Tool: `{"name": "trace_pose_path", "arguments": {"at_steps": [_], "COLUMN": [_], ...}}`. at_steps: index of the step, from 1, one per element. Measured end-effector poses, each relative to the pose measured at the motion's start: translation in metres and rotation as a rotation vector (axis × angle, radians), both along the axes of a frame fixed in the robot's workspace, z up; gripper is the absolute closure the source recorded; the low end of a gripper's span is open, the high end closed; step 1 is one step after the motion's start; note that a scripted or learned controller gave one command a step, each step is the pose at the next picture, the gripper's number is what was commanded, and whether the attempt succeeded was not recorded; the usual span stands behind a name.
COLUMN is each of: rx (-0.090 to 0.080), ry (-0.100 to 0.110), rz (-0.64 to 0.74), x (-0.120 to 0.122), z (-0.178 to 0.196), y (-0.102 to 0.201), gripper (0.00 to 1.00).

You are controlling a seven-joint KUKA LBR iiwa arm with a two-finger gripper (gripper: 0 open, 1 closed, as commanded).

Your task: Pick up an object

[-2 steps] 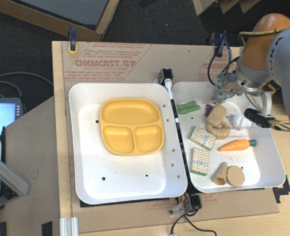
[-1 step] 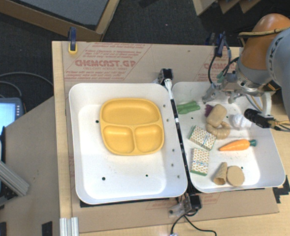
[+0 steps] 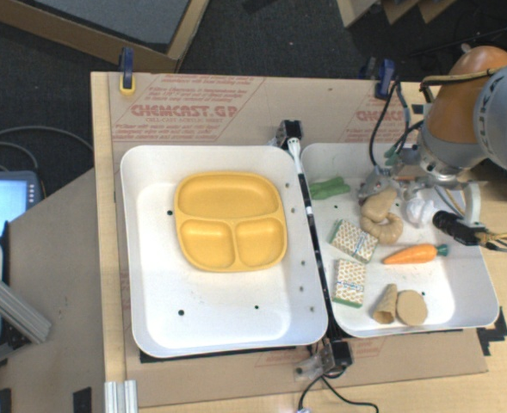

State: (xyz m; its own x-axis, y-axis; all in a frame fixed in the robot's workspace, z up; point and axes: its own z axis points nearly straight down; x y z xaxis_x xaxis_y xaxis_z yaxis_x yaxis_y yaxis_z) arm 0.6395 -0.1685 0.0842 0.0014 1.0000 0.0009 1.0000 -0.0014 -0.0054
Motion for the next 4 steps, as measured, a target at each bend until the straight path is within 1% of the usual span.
{"name": "trace_pose_path", "arguments": {"at_steps": [1, 2, 3, 4], "rx": [-0.003, -0.002, -0.002, 0.000], "ry": [-0.010, -0.009, -0.010, -0.002], "rz": [0.000, 0.000, 0.002, 0.002], "x": [0.003, 0.003, 0.028, 0.013], "z": [0.013, 0.012, 0.000, 0.001], "y": [-0.001, -0.001, -0.001, 0.020], "gripper": [1.00, 0.00, 0.00, 0.00]}}
